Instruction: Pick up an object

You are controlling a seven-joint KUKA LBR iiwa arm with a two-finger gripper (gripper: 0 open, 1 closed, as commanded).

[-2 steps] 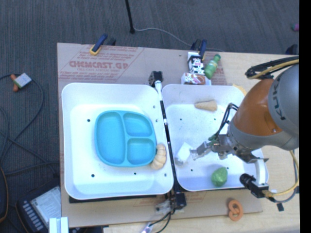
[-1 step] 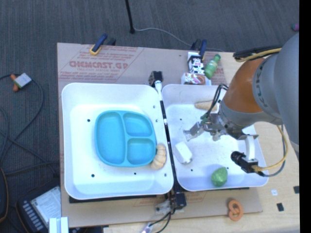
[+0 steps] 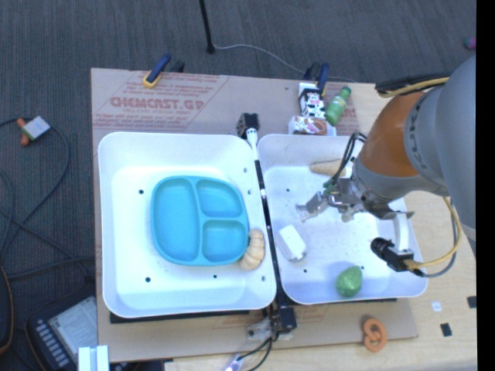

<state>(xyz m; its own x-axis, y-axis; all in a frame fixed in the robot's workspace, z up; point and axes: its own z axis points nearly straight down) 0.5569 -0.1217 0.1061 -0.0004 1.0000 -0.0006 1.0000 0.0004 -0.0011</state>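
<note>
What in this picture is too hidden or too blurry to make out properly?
- Gripper, camera view: small and blurred, so open or shut is unclear.
- Tan piece in the right bin: its right end is covered by the arm.
- Labels on the small bottles behind the bins: too small to read.

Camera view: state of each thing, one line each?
Blue divided plate: flat in left bin, compartments bare.
Tan pastry-like item: in left bin, against plate's right edge.
White block: lying in right bin, untouched.
Green object: resting near right bin's front wall.
Gripper: over right bin, holding nothing visible.
</note>
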